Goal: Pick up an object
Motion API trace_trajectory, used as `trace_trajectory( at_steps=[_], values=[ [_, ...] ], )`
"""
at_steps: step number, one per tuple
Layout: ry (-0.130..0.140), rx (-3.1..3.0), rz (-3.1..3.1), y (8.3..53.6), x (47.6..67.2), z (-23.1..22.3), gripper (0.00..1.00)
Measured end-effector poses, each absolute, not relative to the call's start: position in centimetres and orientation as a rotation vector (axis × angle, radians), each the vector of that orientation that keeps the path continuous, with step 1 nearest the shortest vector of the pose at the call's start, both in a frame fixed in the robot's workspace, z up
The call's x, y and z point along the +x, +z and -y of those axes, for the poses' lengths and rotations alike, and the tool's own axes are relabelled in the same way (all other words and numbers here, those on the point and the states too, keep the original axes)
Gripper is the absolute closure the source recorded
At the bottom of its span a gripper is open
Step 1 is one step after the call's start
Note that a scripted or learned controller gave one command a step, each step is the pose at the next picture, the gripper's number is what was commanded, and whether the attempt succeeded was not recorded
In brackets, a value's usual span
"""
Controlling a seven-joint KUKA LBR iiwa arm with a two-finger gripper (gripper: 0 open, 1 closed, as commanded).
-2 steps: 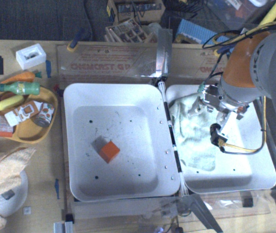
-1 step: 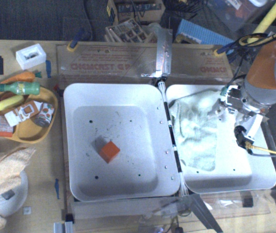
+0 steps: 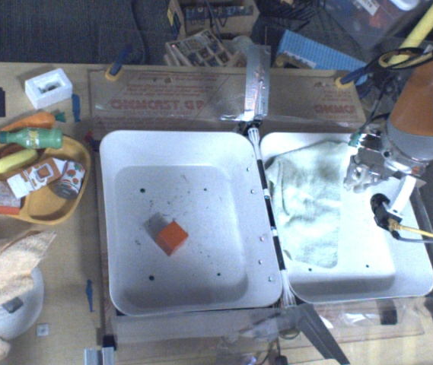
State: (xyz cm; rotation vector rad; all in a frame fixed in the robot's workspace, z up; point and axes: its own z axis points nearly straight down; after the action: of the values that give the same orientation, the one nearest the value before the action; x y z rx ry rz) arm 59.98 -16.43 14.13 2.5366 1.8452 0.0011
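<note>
Wooden table (image 3: 64, 276) carries two shallow white bins side by side, cluttered floor with cables and boxes behind it on the far side.

Left bin (image 3: 117, 204): one orange block (image 3: 173, 237) sitting on the bin floor, slightly left of centre and toward the near half, turned corner-on. Small grey patch touching its far-left side, can't tell if it's shadow or a scuff. Some dark specks scattered over the bin floor. Nothing is touching the block.

Right bin (image 3: 368, 280): a crumpled pale green-white cloth (image 3: 307, 200) covers the left and far part of the floor, running from the far wall down to about the middle. Near half of the floor is bare white.

Arm comes in from the right, grey body with the orange band (image 3: 421, 105) at the far right. Gripper (image 3: 361, 177) hangs over the right bin's far-right area, just at the right edge of the cloth, well apart from the orange block in the other bin. Metallic fingers point down; they're small and cluttered in this view, so I can't tell whether they're spread or pressed together, and I see nothing between them. Yellow cable (image 3: 421, 236) trails off the wrist toward the right rim.

Left of the bins: yellow bowl (image 3: 45, 211) of toy food packs with a green bottle (image 3: 32, 138) lying across its far rim, a white box (image 3: 49, 88) further back, and a beige cloth (image 3: 7, 280) at the near-left corner.
</note>
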Motion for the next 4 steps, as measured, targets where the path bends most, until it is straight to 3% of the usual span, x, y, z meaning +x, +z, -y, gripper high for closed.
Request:
trace_trajectory(
  at_steps=[1,2,3,4],
  values=[
    [0.001,2.537,-1.845,14.1,60.0,16.4,0.00],
    [-0.002,2.410,-2.020,17.4,54.1,17.0,0.00],
    [0.010,2.424,-1.988,8.9,53.9,10.1,0.00],
    [-0.001,2.480,-1.927,15.5,54.9,12.7,0.00]
  ],
)
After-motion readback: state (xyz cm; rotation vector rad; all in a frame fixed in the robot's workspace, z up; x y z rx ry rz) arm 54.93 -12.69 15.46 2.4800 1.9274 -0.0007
